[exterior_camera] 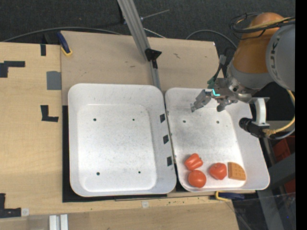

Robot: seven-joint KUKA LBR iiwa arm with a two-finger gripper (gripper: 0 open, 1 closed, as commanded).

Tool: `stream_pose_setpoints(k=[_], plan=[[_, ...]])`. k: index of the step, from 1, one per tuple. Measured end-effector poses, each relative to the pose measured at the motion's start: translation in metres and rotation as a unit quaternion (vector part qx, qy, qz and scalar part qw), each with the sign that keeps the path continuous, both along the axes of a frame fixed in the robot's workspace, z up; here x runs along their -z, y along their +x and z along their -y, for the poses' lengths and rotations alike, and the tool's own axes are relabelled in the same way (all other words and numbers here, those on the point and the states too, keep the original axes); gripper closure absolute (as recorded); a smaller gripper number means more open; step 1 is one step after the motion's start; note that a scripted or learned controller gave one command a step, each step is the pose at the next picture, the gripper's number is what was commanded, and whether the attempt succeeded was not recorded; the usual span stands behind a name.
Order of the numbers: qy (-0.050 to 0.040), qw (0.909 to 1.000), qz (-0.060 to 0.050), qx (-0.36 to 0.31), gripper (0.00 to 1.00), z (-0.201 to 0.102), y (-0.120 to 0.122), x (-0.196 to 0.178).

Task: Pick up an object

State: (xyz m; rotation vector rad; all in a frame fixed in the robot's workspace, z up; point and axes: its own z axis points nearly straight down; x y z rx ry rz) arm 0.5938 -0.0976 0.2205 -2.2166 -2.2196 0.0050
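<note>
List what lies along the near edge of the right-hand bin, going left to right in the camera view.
Red pepper → red tomato → second red piece → tan waffle-like piece. The pepper and tomato overlap in left-right position, the pepper starting slightly further left.

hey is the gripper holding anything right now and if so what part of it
Nothing is held. The gripper hangs over the far end of the right bin, jaws open with nothing between them.
</note>
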Motion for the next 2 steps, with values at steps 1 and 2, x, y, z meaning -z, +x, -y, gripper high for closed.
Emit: stream_pose_setpoints(k=[1,2], plan=[[-0.0003,1.0000,0.002,0.000,0.00,0.000,0.001,-0.002],[-0.0006,1.0000,-0.001,0.000,0.00,-0.003,-0.005,0.061]])
